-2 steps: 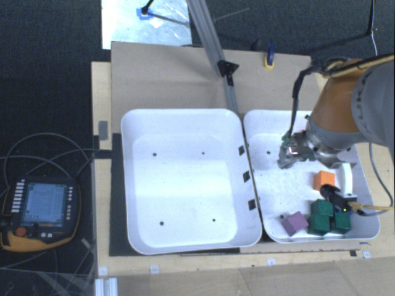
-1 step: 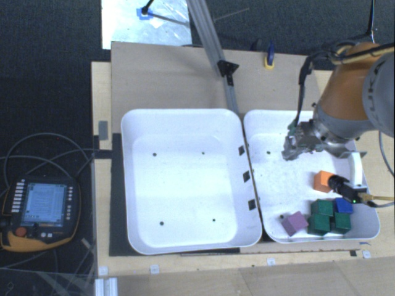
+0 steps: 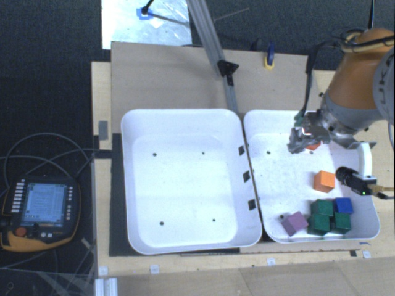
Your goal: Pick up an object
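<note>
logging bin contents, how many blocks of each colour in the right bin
orange: 1
purple: 1
blue: 1
green: 2, maybe more, clustered
red-orange piece at the claw: 1, partly hidden
total: 6 at least

Tan bench (image 3: 166, 79) — two white bins (image 3: 185, 227) side by side

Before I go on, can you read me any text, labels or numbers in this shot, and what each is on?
No text is legible here.
Teach pendant with lit screen left of the bench: screen content too small and blurred to read.
Small grey tag at the bench's left edge: blurred, nothing readable.
Coloured blocks such as the orange cube: no markings visible.
</note>
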Robot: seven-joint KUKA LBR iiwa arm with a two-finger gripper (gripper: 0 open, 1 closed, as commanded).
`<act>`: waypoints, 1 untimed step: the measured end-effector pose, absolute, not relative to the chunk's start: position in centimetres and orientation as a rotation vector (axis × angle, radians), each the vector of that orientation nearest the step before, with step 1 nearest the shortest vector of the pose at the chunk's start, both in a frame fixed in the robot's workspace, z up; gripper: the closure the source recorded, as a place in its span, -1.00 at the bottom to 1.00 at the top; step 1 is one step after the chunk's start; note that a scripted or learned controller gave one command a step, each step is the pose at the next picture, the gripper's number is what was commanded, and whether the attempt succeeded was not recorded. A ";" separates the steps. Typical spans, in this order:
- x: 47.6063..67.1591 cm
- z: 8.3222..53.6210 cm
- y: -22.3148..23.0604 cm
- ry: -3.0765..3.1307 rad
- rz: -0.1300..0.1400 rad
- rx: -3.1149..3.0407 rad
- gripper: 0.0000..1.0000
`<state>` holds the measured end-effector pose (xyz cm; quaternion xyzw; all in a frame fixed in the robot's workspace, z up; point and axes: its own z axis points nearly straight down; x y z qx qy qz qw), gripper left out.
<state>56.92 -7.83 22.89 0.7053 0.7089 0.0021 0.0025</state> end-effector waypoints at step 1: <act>57.6 24.0 -2.6 2.233 0.007 2.209 1.00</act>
